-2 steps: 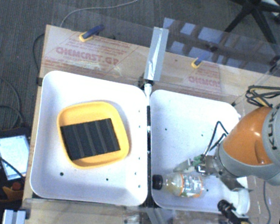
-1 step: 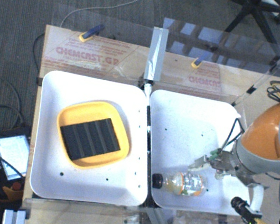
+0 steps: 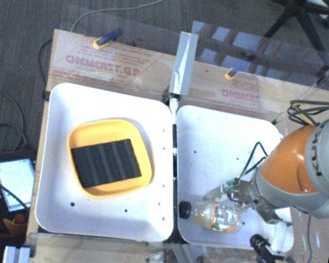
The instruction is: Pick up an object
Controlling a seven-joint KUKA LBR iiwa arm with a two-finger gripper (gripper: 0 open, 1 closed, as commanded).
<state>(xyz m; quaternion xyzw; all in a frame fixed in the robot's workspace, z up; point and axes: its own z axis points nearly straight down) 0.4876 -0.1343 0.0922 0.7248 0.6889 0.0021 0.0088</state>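
While judged from one slanted overhead look:
Arm (image 3: 309, 166): grey with an orange band, reaching in from the right, bent low over the right bin's near right part, likely lowered for a grasp.
Surface (image 3: 101, 63): pale board printed with red lettering, carrying both bins side by side; two clips at the back edge, apparently pinning a clear sheet.
Left bin (image 3: 51, 202): shallow, white, holding a yellow dish.
Right bin (image 3: 219, 143): shallow, white, mostly bare at the back; bottle near the front edge.
Yellow dish (image 3: 85, 136): lying flat and slightly turned, with a dark ribbed pad (image 3: 108, 163) resting inside; well apart from the arm, so probably not the present target.
Bottle (image 3: 215, 217): clear, lying on its side, dark cap toward the divider, label toward the arm; likeliest pick, being closest to the wrist.
End effector (image 3: 233, 193): just above the bottle's upper side, near or touching, hard to say which; open or closed cannot be told, and no grip evident.
Room: dark carpet, loose cables, a tablet-like handset (image 3: 8, 179) on the floor at left, chair legs at the top.
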